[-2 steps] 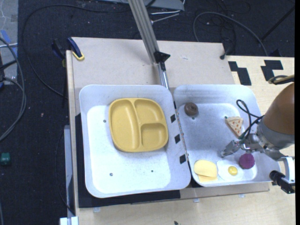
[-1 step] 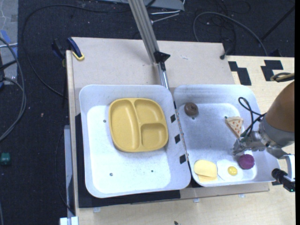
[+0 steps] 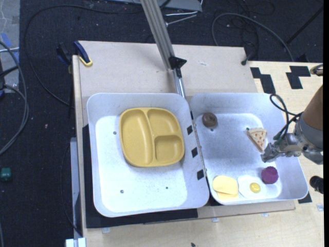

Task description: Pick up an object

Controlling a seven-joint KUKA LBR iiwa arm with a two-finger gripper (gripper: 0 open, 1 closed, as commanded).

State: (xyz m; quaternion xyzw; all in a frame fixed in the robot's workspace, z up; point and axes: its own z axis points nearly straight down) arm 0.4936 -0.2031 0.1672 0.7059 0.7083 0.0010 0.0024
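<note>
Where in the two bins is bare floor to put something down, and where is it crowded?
Left bin: a wide bare strip below the yellow tray, and a narrower one to its left. Right bin: bare floor in the middle, between the brown piece and the yellow block. Crowded: its right side and lower edge, with the gripper, wedge, purple ball and egg.

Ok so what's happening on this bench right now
A robot arm reaches in from the right over the right bin, its gripper low between the pizza slice and the purple ball. Nothing is visibly held. A brown round piece, a yellow block and a fried egg lie nearby. The left bin holds a yellow divided plate.
</note>
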